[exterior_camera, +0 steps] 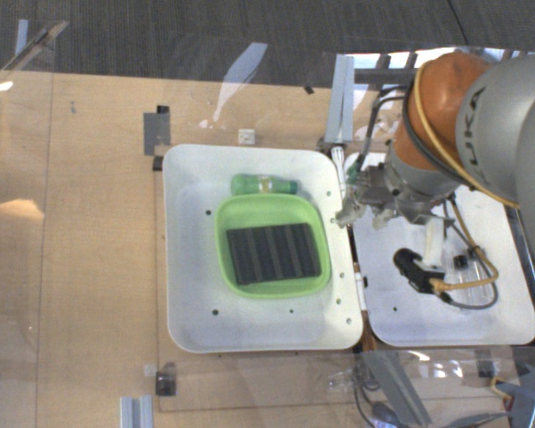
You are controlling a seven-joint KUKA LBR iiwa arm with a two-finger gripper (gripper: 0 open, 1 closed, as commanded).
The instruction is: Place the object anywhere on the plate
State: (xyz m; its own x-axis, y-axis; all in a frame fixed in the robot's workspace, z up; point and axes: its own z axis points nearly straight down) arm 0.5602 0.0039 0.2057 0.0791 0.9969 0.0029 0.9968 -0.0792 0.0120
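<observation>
- Below, a pale wooden bench (71,239) carries two shallow white bins side by side, smooth plastic with rounded corners.
- The left bin (187,319) holds a bright green plate (225,239), squarish with rounded corners and a raised glossy rim.
- A dark ribbed slab (274,253), flat and rectangular with long grooves, lies in the middle of the plate.
- A small green bottle (263,185) lies on its side in the same bin, just beside the plate's far rim.
- The grey arm (508,123), with its orange band, reaches over the right bin (508,319).
- The gripper (349,208) sits at the seam between the bins, near the plate's right edge; whether it is clenched or released cannot be told.
</observation>
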